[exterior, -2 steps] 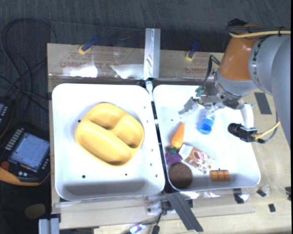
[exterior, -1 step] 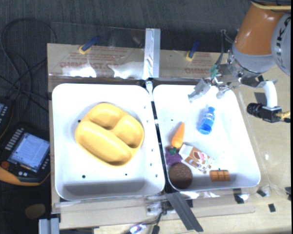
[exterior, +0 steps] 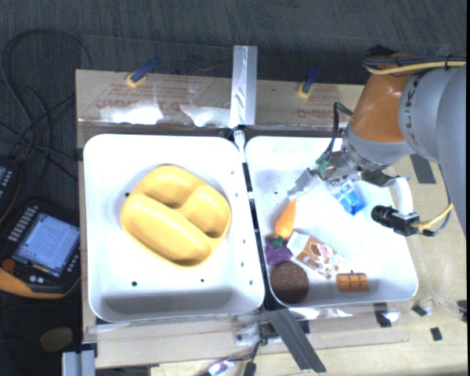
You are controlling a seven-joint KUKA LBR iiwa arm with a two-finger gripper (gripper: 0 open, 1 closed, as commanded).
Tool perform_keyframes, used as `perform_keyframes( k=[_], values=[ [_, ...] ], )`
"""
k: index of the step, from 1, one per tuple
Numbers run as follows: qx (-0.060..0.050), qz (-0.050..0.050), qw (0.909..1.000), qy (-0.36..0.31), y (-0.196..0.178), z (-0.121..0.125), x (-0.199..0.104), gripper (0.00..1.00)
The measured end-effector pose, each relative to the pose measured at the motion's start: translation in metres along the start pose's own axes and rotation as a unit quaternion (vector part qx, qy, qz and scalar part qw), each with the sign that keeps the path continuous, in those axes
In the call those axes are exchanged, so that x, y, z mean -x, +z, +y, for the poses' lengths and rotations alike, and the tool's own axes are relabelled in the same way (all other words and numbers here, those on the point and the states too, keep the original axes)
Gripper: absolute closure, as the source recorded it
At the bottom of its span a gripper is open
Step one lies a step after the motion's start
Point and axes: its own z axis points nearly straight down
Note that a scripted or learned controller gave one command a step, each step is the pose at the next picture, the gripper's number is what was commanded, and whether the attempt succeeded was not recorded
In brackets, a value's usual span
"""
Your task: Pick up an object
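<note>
The right bin [exterior: 392, 257] holds several small objects. An orange carrot [exterior: 285, 218] lies near its left wall, with a purple piece [exterior: 277, 251] and a brown round object [exterior: 289, 281] below it. A white printed carton [exterior: 316, 255] and a small orange bar [exterior: 352, 282] lie toward the front. A blue object [exterior: 350, 197] rests under the wrist. My gripper [exterior: 304, 182] reaches in from the right and points down-left, its tip just above and to the right of the carrot's top end. I see nothing held in it.
A large yellow bread-shaped object [exterior: 175, 214] takes up the middle of the left bin [exterior: 110, 288]. The divider between the bins [exterior: 251, 210] runs close to the carrot. A black handheld pendant [exterior: 31, 245] lies on the floor at far left.
</note>
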Motion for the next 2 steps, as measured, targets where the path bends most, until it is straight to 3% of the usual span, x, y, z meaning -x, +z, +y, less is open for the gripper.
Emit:
perform_keyframes(
  k=[1, 2],
  values=[
    [0.007, -0.004, 0.9992, -0.04, 0.0451, -0.008, -0.0237, 0.0],
    [0.007, -0.003, 0.9992, -0.04, 0.0377, -0.0076, -0.0242, 1.0]
  ],
)
